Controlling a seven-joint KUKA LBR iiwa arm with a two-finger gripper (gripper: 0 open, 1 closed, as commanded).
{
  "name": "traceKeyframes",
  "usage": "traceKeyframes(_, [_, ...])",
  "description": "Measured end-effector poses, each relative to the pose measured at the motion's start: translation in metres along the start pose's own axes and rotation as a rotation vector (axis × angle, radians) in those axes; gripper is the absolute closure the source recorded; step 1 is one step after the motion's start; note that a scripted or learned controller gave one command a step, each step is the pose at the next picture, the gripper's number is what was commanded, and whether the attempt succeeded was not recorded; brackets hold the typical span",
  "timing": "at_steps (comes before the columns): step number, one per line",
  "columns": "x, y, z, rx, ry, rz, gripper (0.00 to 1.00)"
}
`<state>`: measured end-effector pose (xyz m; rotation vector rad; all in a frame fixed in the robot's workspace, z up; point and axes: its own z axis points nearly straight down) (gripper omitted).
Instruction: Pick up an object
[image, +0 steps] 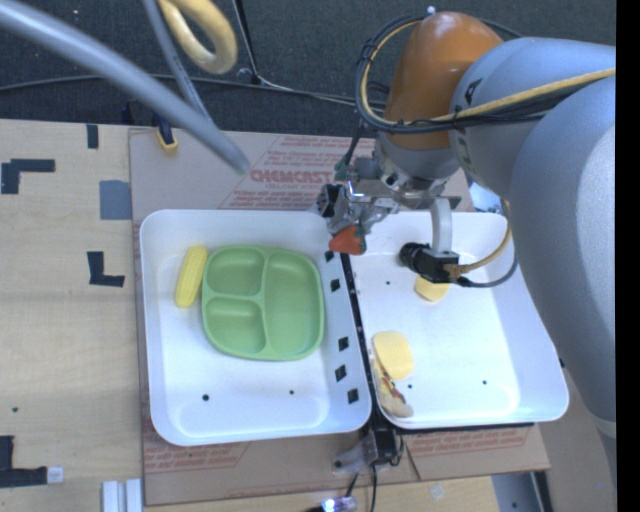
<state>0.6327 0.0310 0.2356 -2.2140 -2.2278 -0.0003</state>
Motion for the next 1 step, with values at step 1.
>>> traceKeyframes(1, [0.0484, 0.0165, 0.0033, 0.0, -0.001, 0.001, 1.0])
